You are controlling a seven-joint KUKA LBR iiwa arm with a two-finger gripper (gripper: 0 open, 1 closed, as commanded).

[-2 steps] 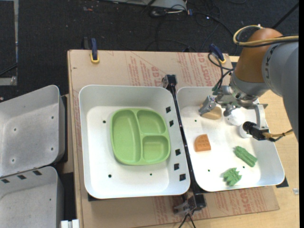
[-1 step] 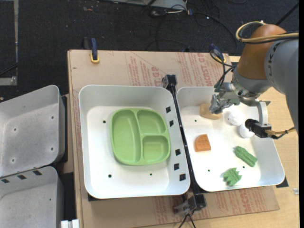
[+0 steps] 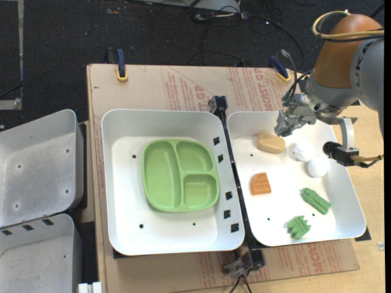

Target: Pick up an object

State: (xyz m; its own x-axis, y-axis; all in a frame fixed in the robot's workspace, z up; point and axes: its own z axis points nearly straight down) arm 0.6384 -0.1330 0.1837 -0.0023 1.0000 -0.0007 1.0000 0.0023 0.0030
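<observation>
poised low over the right bin (image 3: pixel 357 224), gripper (image 3: pixel 286 126) hanging just above the far edge of the tan bread-like piece (image 3: pixel 271 143), probably lined up to pinch it. cannot tell how the jaws stand. nearby, spread apart for easy reach: orange waffle (image 3: pixel 261 184), white lump (image 3: pixel 309 160), green pods (image 3: pixel 315 200). green divided plate (image 3: pixel 181 175) resting in the left bin (image 3: pixel 122 224).

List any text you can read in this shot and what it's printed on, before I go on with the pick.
Red printing runs across the brown board under the bins; it lies reversed and tilted, too blurred to quote with confidence.
More red lettering on the board's lower right edge, also unreadable.
No readable text on the white bins, the green tray, the food items or the gripper.
</observation>
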